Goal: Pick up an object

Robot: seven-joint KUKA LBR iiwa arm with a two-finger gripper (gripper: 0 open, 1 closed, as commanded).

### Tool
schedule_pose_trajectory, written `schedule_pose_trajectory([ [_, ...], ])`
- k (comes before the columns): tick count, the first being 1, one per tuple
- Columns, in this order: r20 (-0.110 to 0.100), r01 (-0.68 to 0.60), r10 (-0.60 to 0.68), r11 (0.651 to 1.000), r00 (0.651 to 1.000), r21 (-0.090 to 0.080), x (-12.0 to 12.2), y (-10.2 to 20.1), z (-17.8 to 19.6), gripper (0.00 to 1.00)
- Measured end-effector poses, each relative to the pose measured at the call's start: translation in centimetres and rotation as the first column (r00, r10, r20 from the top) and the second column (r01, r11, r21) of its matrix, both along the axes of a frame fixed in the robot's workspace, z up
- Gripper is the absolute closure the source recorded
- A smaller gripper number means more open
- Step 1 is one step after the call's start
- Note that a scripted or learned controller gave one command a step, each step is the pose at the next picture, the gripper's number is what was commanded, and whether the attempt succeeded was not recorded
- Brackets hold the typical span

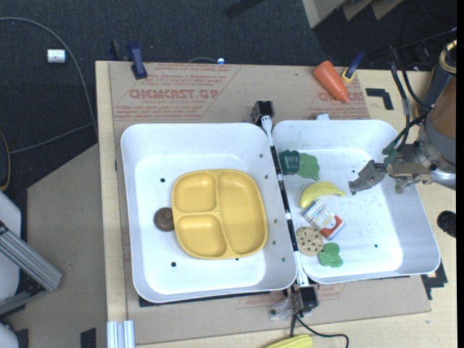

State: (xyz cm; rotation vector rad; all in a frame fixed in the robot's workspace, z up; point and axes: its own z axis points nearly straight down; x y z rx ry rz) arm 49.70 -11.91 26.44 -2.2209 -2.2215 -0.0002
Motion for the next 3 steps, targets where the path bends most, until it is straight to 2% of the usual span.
schedule_pose_trajectory([
  [1,-0.003,0.001,-0.001,1.0,1.0,0.001,4.0,1.9,-12.4,0.0],
  [2,-0.003,0.001,-0.001,1.0,1.0,0.001,5.8,1.5,-18.0,0.0],
  [3,0.002,0.0,0.0,1.0,1.0,0.0,8.7,2.1,-18.0,0.0],
])
